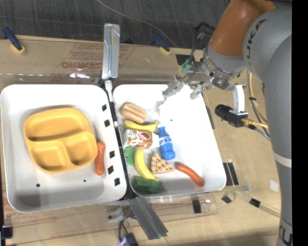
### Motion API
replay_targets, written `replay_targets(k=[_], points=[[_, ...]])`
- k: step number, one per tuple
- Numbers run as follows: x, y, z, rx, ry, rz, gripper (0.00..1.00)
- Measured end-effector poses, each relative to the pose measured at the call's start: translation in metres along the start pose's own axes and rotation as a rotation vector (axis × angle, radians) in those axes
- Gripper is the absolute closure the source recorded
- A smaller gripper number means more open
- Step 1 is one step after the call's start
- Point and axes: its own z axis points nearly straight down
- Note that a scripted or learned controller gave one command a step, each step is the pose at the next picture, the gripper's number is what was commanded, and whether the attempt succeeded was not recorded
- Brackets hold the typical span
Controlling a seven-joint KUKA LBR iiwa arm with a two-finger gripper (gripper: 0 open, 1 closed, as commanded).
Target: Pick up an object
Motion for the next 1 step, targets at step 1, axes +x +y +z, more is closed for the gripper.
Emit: replay_targets(k=[1], points=[[-0.0133,-0.1229,0.1658,0.001,0.002,-0.161,0.0]])
